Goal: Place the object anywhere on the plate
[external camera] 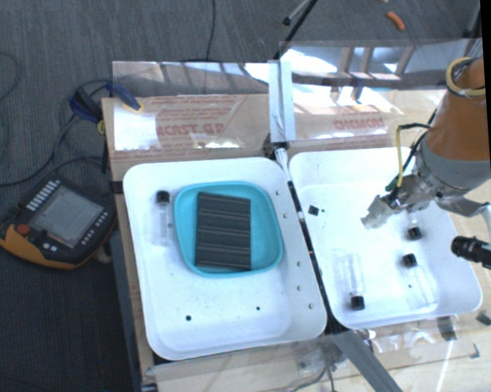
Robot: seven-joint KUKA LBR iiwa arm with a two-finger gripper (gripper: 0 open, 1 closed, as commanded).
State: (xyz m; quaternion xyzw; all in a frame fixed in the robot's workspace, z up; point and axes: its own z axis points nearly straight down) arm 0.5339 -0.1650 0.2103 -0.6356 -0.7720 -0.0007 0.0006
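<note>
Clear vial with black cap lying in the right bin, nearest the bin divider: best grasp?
Grip the clear plastic vial with the black cap across its transparent body, descending from above. It lies flat, long axis running toward the near rim, cap at the near end, so fingers should close across its narrow width, probably mid-body.

Bright, even overhead light washes the two shallow white plastic bins (238, 334) nearly featureless with only faint shadows, strong glare streaks the clear plastic sheeting (190, 124) just behind them, the dark carpet around them stays dim, and the whole frame is slightly soft.
</note>
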